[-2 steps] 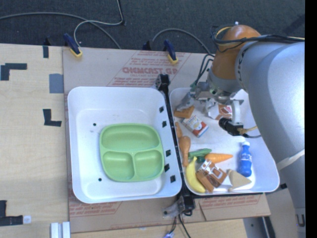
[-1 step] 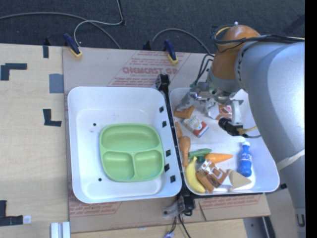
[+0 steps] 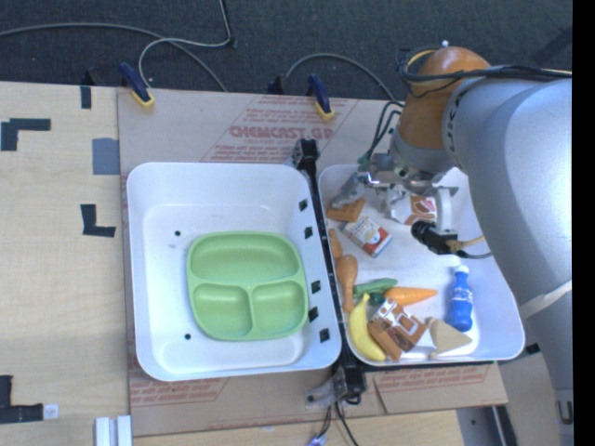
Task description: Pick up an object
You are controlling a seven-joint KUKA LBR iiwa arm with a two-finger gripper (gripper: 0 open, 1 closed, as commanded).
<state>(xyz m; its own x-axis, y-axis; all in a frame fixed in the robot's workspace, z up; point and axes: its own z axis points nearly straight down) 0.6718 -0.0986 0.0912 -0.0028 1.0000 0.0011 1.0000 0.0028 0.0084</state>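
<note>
The right bin (image 3: 493,291) holds several toy foods. Along its near side lie a yellow banana (image 3: 363,332), a brown bar (image 3: 391,329), a pale bread wedge (image 3: 452,339), an orange carrot (image 3: 410,295) and a blue bottle (image 3: 458,297). A small white and red carton (image 3: 373,238) and a toast-coloured piece (image 3: 346,211) lie toward the far side. My gripper (image 3: 376,182) hangs low over the bin's far left part, just above the toast-coloured piece and the carton. The wrist hides what lies under it.
The left bin (image 3: 158,249) holds a green divided plate (image 3: 247,283). A black clip rail (image 3: 314,240) runs between the two bins. The grey arm (image 3: 521,175) covers the right bin's far right corner. Cables and blue-yellow clamps (image 3: 137,84) sit along the bench's far edge.
</note>
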